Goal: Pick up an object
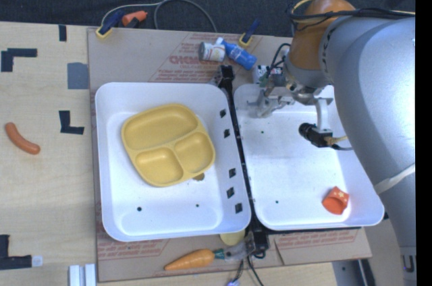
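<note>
The hand [264, 101] sits low over the far left corner of the right bin [297, 220], close to the divider between the two bins; its metal fingers are a pale blur against the white floor, so whether they stand wide or narrow I cannot tell, and nothing can be seen held between them.

The nearest loose thing in that bin is the orange piece [335, 200]; from the hand it lies well apart, toward the near edge of the bench and off to the arm's side, in the bin's opposite corner; the line between them runs diagonally across bare bin floor. The piece is small and lumpy, with no clear long axis, so I judge the turn of the wrist matters little; the reach across is what counts.

The other candidate is the yellow tray [168, 144], in the left bin [108, 163]; from the hand it lies across the divider, toward the near side and away from the arm; it is broad and flat, with three compartments, and probably hard for two fingers to take except by the rim.

Judged from this, the task is not yet done; the coming move turns on choosing the diagonal reach to the orange piece or the crossing to the tray.
</note>
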`<action>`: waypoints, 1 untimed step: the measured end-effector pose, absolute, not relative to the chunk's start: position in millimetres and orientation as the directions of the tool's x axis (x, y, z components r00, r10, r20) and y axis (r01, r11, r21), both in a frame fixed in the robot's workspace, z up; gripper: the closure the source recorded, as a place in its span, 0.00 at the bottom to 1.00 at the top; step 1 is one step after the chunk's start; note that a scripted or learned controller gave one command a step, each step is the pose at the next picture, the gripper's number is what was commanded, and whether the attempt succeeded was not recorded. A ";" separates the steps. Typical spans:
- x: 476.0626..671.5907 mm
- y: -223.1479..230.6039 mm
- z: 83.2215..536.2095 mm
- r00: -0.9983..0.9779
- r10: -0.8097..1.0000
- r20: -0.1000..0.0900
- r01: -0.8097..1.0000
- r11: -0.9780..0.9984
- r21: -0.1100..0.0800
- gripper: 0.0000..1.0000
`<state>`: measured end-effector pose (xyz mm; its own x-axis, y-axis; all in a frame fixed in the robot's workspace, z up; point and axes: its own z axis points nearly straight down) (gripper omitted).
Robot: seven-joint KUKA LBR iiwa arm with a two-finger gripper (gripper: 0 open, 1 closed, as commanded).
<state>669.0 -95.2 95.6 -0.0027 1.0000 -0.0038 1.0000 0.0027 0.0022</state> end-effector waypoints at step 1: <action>668.8 -95.0 94.9 -0.003 1.000 -0.004 1.000 0.003 0.002 0.00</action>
